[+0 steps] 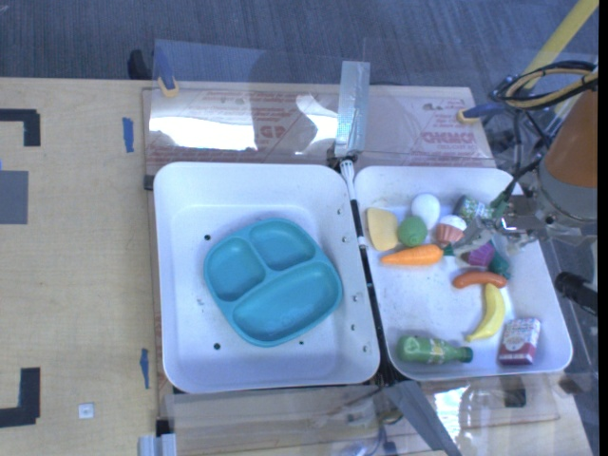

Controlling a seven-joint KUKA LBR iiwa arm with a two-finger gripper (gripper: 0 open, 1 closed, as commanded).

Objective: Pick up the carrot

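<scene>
the end effector (489, 218), finger state unclear, hovers over the right bin (551, 297), near the carrot (412, 256).

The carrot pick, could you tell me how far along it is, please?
Nothing looks done yet: the carrot lies flat in the right bin, beside the yellow wedge and the green ball. In hand: the gripper is over the bin's far right side, apart from the carrot. Left: reach across, grasp and lift.
</scene>
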